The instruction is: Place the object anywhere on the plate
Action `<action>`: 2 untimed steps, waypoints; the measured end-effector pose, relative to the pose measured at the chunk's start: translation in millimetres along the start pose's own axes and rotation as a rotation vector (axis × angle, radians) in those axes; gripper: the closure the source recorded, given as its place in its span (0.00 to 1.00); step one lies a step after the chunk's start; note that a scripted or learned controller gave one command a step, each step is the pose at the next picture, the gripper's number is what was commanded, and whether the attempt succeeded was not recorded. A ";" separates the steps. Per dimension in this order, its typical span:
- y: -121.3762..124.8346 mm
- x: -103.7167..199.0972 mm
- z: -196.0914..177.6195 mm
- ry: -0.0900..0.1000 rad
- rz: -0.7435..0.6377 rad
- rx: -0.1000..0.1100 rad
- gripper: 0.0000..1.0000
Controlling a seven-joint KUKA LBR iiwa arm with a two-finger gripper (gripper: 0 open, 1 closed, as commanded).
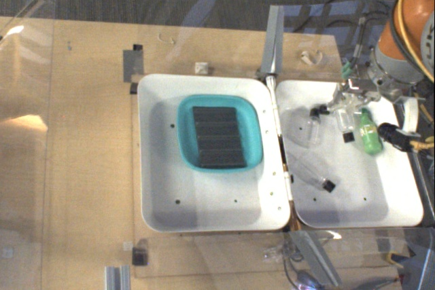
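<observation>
Left bin (153,166), centre-left of frame: holds a teal plate (253,139) with a dark ribbed pad (217,137) lying on it. Nothing else sits on the plate.

Right bin (401,210), centre-right of frame: several clear items, hard to separate from the white floor. One clear bottle with a dark cap (309,124) lies in its upper left part; another clear piece with a black cap (319,180) lies lower, near the middle. A green object (368,136) lies toward the upper right part, just beside the gripper.

Gripper (348,111), upper right of frame, hangs low over the upper part of the right bin, above the orange band (411,24) of the arm. Its fingers are transparent and overlap the clear items, so I cannot tell whether they stand wide or narrow, nor whether anything is between them.

Judgement: the pick step is in hand; the object is in the right bin, not on the plate. Which item is the target is unclear, the green one being nearest. Next move calls for a confirmed grasp, a lift clear of the bin wall, then travel leftward over the divider (275,64) to the plate.

Arm is cut off by the right frame edge.
</observation>
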State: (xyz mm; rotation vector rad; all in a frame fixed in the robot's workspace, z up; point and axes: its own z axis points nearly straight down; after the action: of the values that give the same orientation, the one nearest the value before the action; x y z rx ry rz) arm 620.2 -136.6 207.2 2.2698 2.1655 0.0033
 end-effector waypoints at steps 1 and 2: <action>-52.1 41.2 26.0 0.002 -0.050 0.001 1.00; -28.5 98.5 21.2 0.002 -0.176 -0.002 1.00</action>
State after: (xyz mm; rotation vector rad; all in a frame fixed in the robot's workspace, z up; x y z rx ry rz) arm 596.5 -37.0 185.7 2.0709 2.3563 0.0063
